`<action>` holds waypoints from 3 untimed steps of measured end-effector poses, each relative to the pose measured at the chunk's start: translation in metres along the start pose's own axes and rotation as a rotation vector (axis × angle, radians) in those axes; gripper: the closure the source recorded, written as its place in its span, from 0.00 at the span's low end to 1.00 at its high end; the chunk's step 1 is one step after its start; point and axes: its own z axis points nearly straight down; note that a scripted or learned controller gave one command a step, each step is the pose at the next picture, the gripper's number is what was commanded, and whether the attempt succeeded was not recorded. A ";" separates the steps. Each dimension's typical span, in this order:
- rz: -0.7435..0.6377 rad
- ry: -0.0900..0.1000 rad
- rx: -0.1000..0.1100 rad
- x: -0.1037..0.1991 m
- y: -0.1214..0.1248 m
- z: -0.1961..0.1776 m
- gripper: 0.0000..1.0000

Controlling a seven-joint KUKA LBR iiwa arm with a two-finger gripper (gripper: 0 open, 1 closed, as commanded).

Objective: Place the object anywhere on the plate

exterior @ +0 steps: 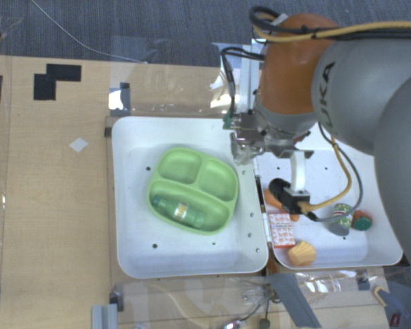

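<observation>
A light-green divided plate (216, 175) lies in the middle of the left white bin (133, 184). A clear green bottle (180, 211) with a yellow label lies on its side in the plate's long front compartment. My gripper (242, 149) hangs over the plate's right edge, close to the wall between the two bins. It is up and to the right of the bottle, apart from it. I see nothing held under it.
The right bin (380, 249) holds a red-and-white packet (281, 229), a yellow-orange piece (301, 253), an orange item (273, 199), a round green-and-white thing (342, 215) and a small red-and-green thing (362, 219). The big arm covers that bin's back part.
</observation>
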 end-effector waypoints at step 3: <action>0.003 0.000 0.005 0.087 -0.031 0.077 1.00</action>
